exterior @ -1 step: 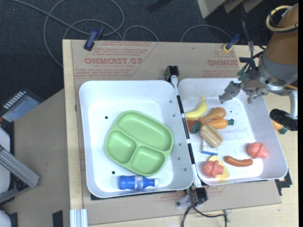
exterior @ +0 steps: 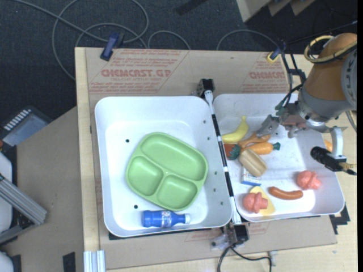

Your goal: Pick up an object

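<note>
Blue bottle (exterior: 164, 219) lies on its side in the left bin (exterior: 108, 129), at the wall closest to the tabletop's (exterior: 142, 72) near edge. Green divided plate (exterior: 166, 170) sits just behind it, mid-bin.

Right bin (exterior: 295, 152), near wall: pink-and-yellow toy (exterior: 256, 202), sausage (exterior: 286, 194) beside it, and a pink lump (exterior: 308, 179) further toward the tabletop's right edge. These three lie apart from one another.

Mid-bin, by the wall shared with the left bin: tan block (exterior: 253, 163), carrot (exterior: 260, 148) touching or almost touching it, a small red piece (exterior: 231, 150) alongside, and a banana (exterior: 237, 131) just beyond. This is a tight cluster.

Hand (exterior: 269, 127) hangs over the far half of the right bin, just past the carrot and close to the banana's tip. I cannot tell how far open it is, and nothing shows in its hold.

Likely targets, judging by nearness: the carrot or the banana.

Risks:
- The cluster is crowded, so a descent may land on two items at once and pinch neither cleanly.
- The carrot is round and tapered, so it could roll or squirt out as the hand closes.
- The banana lies against the shared wall, so the hand may strike the wall before it seats.
- A nudge could push the block into the carrot and shift the target.
</note>
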Robot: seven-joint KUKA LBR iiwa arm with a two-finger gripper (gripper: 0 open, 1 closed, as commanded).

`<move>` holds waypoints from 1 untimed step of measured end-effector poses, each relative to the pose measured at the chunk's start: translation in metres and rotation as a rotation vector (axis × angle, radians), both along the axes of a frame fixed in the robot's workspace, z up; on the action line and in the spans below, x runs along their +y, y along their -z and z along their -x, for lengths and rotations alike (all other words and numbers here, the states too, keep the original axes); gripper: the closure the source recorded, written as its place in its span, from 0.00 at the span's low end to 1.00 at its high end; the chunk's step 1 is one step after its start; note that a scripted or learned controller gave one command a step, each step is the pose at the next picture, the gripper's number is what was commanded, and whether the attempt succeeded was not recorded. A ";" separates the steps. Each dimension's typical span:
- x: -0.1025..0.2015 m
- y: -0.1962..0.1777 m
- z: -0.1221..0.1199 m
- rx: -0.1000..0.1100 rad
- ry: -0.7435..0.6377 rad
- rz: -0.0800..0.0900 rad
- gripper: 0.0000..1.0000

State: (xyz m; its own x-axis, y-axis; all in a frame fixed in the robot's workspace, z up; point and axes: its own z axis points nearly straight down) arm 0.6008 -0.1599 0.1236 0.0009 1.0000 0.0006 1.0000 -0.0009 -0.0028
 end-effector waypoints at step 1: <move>0.033 0.035 0.009 -0.009 -0.001 0.002 0.00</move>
